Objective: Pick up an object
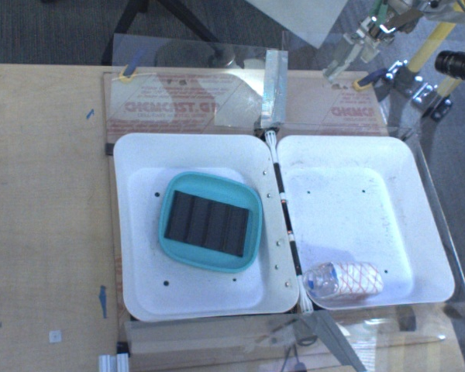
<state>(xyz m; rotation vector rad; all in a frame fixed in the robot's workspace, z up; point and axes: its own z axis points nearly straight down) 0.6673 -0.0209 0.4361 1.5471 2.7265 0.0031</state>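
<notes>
From the camera view above the bench (39, 208), two shallow white bins are seen side by side, their inner rims touching along a central seam.

In the left bin (136, 285) a teal tray (209, 222) is laid, slightly tilted to the bin's edges and placed near the middle of the bin's floor. Inside the tray a dark ribbed block (208, 223) is held, made up of several dark bars set side by side and covering most of the tray's inner area. The rest of the left bin's floor is seen as bare white with a few small dark holes.

In the right bin (418, 208) a small clear plastic bottle (342, 280) with a red-patterned label is found lying on its side at the near edge, close to the bin's near-left corner and just beside the central seam. Its cap end is turned toward the seam.

Behind the bins, along the far edge of the bench, a clear panel with red lettering (186, 107) is stood, with a metal upright (275, 87) at the seam.

The gripper (349, 56) is seen at the upper right, above and beyond the far edge of the right bin, well apart from the bottle and the tray. Nothing is seen between its fingers; whether they are spread or closed cannot be told.
</notes>
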